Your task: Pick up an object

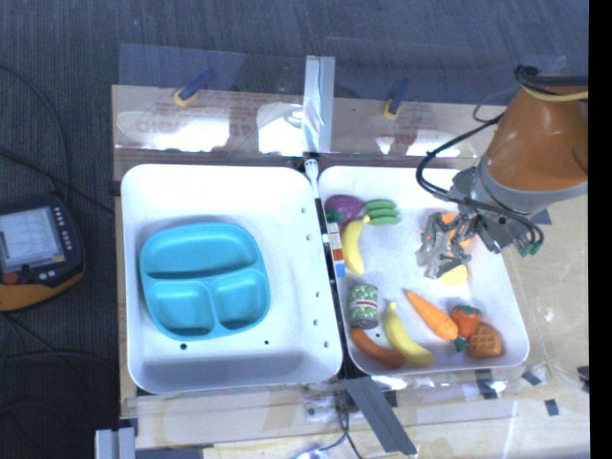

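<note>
1. While you plan the next move, note where the gripper [445,249] hangs: low over the right bin [512,299], in its upper right part, with the arm [535,142] reaching in from the right.
2. Directly under the gripper, on its lower side, lies a small yellow piece [455,275]. It looks touching or nearly so, and you cannot tell its long axis because most of it is hidden.
3. Whether the fingers are open or closed cannot be told; nothing is clearly seen between them.
4. Next nearest, I judge, is the carrot [430,315], below the gripper, its long axis running from upper left to lower right.
5. Farther left lie two bananas [353,244] [404,335] and a small can [363,305] with a label too blurred to read.
6. Your left bin [153,185] holds a blue divided tray [202,277]; no brand shows on it.
</note>
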